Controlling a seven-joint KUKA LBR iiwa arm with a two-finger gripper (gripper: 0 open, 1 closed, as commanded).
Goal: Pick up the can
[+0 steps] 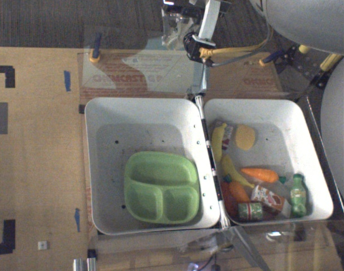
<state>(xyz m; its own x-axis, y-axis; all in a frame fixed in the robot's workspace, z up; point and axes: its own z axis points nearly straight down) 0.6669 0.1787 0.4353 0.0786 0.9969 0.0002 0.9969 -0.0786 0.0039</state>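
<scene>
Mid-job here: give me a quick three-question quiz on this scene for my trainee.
1. True or false: the can lies in the right bin.
2. What sits in the left bin? A) a green divided plate B) a carrot C) a bottle
3. Fill in: the tool hangs past the bins' ____ edge (near or far).

Key: 1 true; 2 A; 3 far.
</scene>
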